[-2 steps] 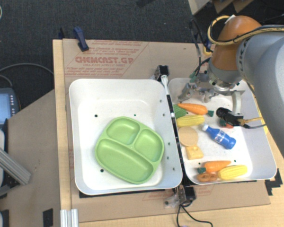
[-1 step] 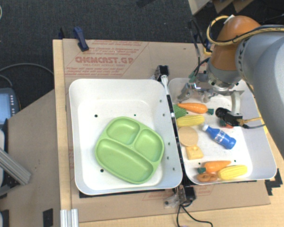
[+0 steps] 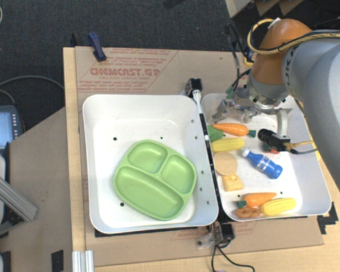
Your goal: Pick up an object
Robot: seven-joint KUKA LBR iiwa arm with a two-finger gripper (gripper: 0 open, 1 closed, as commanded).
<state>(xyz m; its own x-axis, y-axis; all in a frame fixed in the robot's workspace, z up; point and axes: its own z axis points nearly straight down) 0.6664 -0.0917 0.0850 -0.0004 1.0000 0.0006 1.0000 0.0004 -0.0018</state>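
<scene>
- Two white bins sit side by side on a brown cardboard-covered bench [image 3: 130, 67], with red print on the cardboard behind the left bin.
- Left bin [image 3: 102, 109] has a green tray [image 3: 154, 178] with three compartments, lying a bit toward the front and turned at an angle. No food in it.
- Right bin [image 3: 311, 194] has all the toy food, lined up mostly along its left side.
- At the back there's a carrot [image 3: 231, 129] with a green top, lying crosswise.
- Just in front of it is a yellow corn cob [image 3: 228, 145], also crosswise.
- Then a tan round disc [image 3: 225, 164], cookie or bread slice, can't say which, and a small yellow cheese wedge [image 3: 233, 182] right in front of that.
- A blue bottle [image 3: 264, 164] with a white cap lies on its side near the middle, tilted, just right of the disc.
- Front edge: a second carrot [image 3: 259, 198], another corn [image 3: 279, 206] and a small orange ring-shaped thing [image 3: 246, 211] bunched together.
- The arm [image 3: 311, 67] comes in from the right, orange band up top, with the gripper [image 3: 238, 103] down over the back of the right bin, just behind the first carrot.
- Claw state: can't tell, the wrist hardware is in the way. I see no item in it, everything is lying on the bin floor.
- A blue clamp [image 3: 96, 46] sits at the bench's back left corner.
</scene>
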